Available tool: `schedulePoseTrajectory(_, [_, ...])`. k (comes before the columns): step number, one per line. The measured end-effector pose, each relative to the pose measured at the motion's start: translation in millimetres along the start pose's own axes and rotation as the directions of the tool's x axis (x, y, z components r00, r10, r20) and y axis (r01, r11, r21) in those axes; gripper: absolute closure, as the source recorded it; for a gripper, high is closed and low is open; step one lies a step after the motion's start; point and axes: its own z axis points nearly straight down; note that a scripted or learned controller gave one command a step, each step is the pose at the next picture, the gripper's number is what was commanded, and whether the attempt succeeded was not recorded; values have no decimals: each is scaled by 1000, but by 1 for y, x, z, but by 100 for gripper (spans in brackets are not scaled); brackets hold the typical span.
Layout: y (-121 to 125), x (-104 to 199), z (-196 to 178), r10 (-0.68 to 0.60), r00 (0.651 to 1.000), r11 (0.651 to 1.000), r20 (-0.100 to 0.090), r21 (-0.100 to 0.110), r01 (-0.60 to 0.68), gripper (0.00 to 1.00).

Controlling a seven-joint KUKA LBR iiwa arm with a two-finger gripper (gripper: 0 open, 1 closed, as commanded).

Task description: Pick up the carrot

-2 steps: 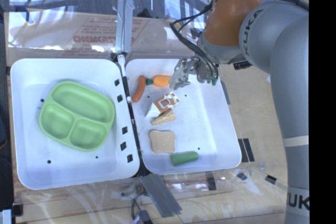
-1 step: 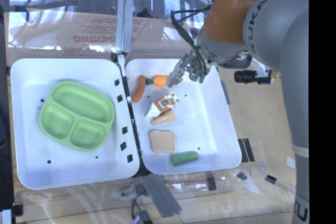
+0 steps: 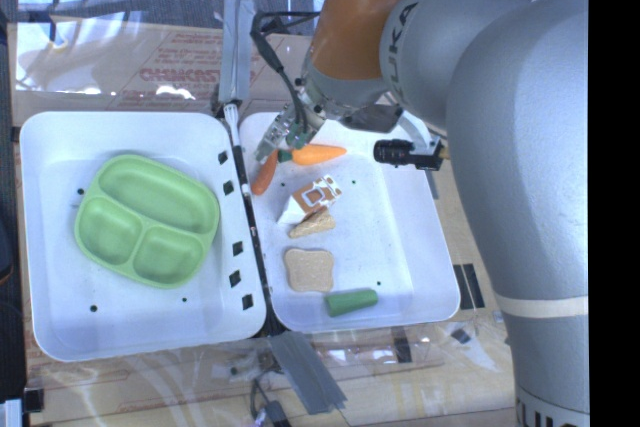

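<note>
The carrot [image 3: 320, 154] is orange with a small green stem end and lies flat near the back of the right bin [image 3: 420, 245], pointing right. My gripper [image 3: 282, 135] hangs at the carrot's left, stem end, low over the bin's back left corner. A second, darker orange-red stick [image 3: 264, 173] lies slanted just below the gripper, against the bin's left wall. The wrist and the arm's orange band [image 3: 360, 25] cover the bin's back edge.
In the right bin lie a small printed packet [image 3: 318, 194], a pale wedge [image 3: 311, 225], a bread slice [image 3: 309, 269] and a green cylinder [image 3: 351, 301]. The left bin [image 3: 50, 295] holds a green divided plate [image 3: 147, 218]. The arm's grey body fills the right side.
</note>
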Motion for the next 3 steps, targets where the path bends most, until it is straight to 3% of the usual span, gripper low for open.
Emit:
schedulePoseTrajectory(1, [80,58,-1,105,995,995,3,-2,-105,100])
schedulePoseTrajectory(2, [83,83,0,-558,830,830,0,3,558,100])
schedulePoseTrajectory(3, [115,101,4,-944,330,330,6,4,944,100])
